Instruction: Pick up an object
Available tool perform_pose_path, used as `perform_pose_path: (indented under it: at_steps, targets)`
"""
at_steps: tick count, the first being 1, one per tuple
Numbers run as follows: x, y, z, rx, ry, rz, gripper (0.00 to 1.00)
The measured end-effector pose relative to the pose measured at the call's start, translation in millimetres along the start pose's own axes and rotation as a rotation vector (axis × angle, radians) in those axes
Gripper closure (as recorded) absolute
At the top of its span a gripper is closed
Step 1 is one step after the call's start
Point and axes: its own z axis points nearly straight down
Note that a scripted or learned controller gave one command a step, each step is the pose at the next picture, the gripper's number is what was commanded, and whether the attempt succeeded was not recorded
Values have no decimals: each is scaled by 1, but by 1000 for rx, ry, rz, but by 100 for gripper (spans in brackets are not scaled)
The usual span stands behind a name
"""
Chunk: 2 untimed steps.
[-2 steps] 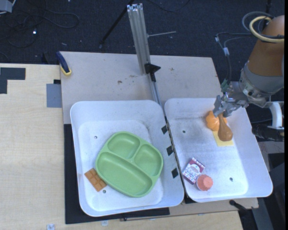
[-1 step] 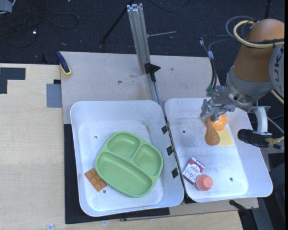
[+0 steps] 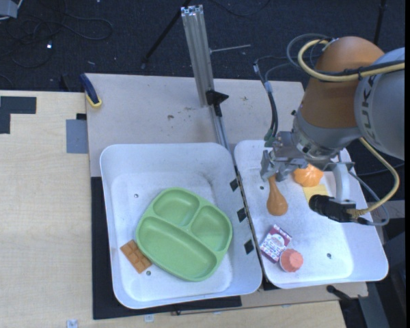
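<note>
While the pincer (image 3: pixel 279 171) hovers over a smooth, pear-shaped orange gourd (image 3: pixel 277 199) in the right white bin (image 3: pixel 342 262), we cannot tell its grip. A glossy green divided plate (image 3: pixel 184 234) lies in the left bin (image 3: pixel 116 183).

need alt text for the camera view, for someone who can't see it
A grey and orange robot arm reaches in from the right, its gripper low over the right white bin, just above a tan pear-shaped object. That bin also holds an orange piece, a small carton and a red piece; the left bin holds a green divided plate and a brown waffle piece.
</note>
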Motion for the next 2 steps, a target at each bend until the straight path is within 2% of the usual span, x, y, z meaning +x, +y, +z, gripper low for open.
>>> perform_pose_path:
  at_steps: [1, 2]
  targets:
    - [52, -5, -6, -1, 0, 0, 100]
    - [101, -9, 12, 2, -1, 0, 100]
